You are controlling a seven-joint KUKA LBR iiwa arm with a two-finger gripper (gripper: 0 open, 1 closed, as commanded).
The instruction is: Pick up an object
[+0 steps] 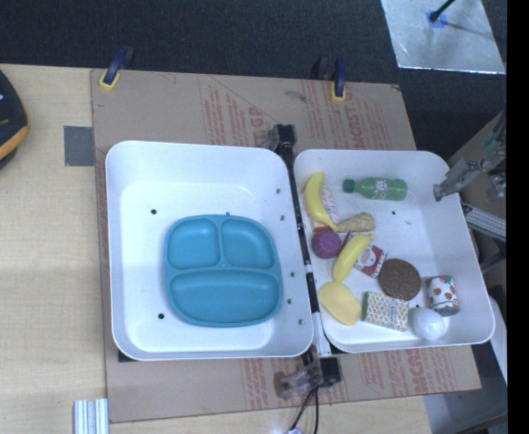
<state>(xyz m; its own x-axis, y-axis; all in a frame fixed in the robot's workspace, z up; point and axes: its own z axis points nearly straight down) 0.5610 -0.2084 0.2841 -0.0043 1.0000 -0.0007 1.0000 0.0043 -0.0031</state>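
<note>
Nothing is picked up yet, as I judge it: every object lies in the right bin [454, 197] and none is lifted. My pincer [448, 186] sits at that bin's right rim, near the far corner; whether it is released or clenched I cannot tell, and I see nothing in it. So the whole job is left: choose a thing, come down on it, close, lift.

Counting the right bin: two bananas, one [314, 201] along the left wall and another [350, 255] nearer the middle. One green bottle [375, 187] lying flat toward the far side. One purple ball [326, 241] between the bananas. One lemon [340, 303] near the front left. One brown disc [400, 279]. One patterned packet [386, 311] just beside the lemon. One white egg [428, 324] at the front. One small cup [442, 292] with red spots near the right wall. One tan piece [355, 223] and one red-and-white packet [370, 259], which I cannot name better.

The left bin [128, 242] holds one blue divided plate [221, 270]. Two bins on the table [38, 269].
</note>
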